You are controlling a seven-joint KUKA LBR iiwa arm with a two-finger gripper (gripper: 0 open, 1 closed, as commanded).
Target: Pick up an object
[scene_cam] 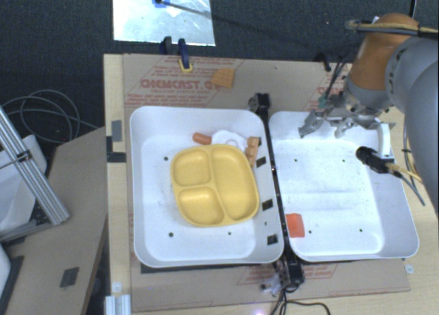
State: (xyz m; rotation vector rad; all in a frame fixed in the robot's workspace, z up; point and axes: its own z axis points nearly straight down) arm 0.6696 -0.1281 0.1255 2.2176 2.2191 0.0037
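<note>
Over the right bin (343,238), near its far edge, you see the end effector (328,123) hanging from the grey arm (411,66), with the orange band (374,53) above the wrist. Its metal fingers (309,127) reach toward the bin's upper left corner, but you cannot tell from this slant whether they stand apart or together, and nothing shows between them. A black part (370,158) juts from the arm lower down, above the bin's right side.

On the right bin's floor, close to its near left corner, an orange-red block (294,224) lies by itself, well apart from the end effector.

Your left bin (154,238) holds a yellow divided plate (214,184) with three compartments, lying tilted near the middle. Just beyond the plate's far rim sit a small orange sausage-shaped piece (202,138), a white object (228,138) and a tan piece (252,147) near the bin's right wall.

Both bins rest on the counter (171,80), where a tan sponge-like piece (223,77) lies beyond the left bin.
</note>
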